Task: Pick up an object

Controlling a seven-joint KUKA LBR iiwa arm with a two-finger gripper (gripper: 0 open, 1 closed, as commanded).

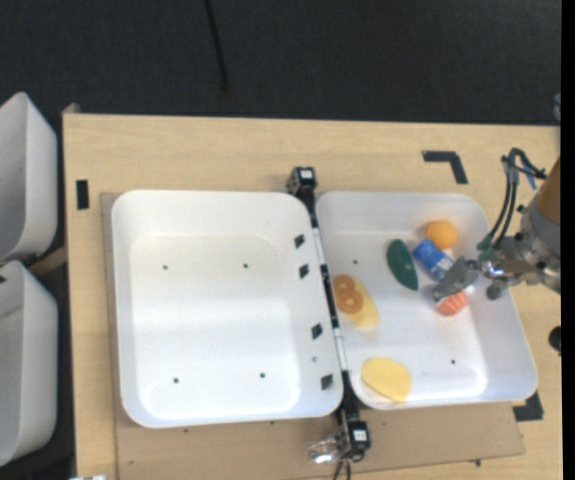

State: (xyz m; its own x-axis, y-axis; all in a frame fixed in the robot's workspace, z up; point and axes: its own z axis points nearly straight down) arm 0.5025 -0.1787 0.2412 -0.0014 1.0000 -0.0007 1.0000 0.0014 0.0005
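Across the table: a pale wood-grain table (217,148) fills the middle of the view, with small black tape marks near its edges and a black L-shaped mark (447,163) toward its far right corner.
Room: dark floor lies beyond the far edge of the table, crossed by a thin dark line; two white rounded shapes (2,298) stand at the left, off the table.
Left bin: a shallow white bin (127,218) with a few small dark dots on its floor.
Right bin: a second shallow white bin (512,368), just beside the first; black clips run along the seam between them, with a small black fitting at each end of the seam.
Objects in right bin: a dark green oval piece (401,263); an orange ball (442,233) near the far wall; a blue object (430,256) just below the ball; a red-orange piece (453,305); an orange ring on a pale yellow piece (352,300) near the seam; a yellow rounded piece (385,378) at the near wall.
Claw: the claw (457,280) reaches in from the right and sits low among the blue object and the red-orange piece; whether it is spread or pinching anything cannot be told.
Arm: grey wrist with cables at the right edge.
Writing: no label or brand is legible at this size.
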